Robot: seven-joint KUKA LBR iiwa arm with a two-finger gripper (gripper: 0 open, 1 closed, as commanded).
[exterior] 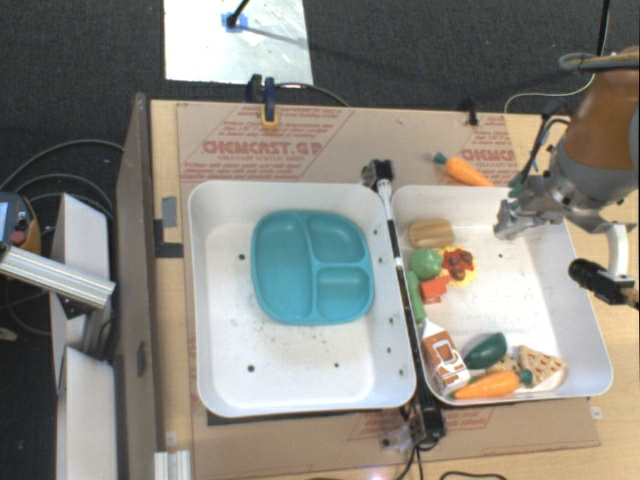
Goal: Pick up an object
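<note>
The end effector [510, 218] hangs over the right bin's [585, 343] upper right — whether open or shut, I cannot tell. Toy foods [440, 263] cluster along the bin's left and bottom.

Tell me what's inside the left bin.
The left bin holds a teal divided plate, lying flat near its middle with nothing in its compartments. Small dark specks dot the bin floor around it. Whatever lies under the plate is covered.
</note>
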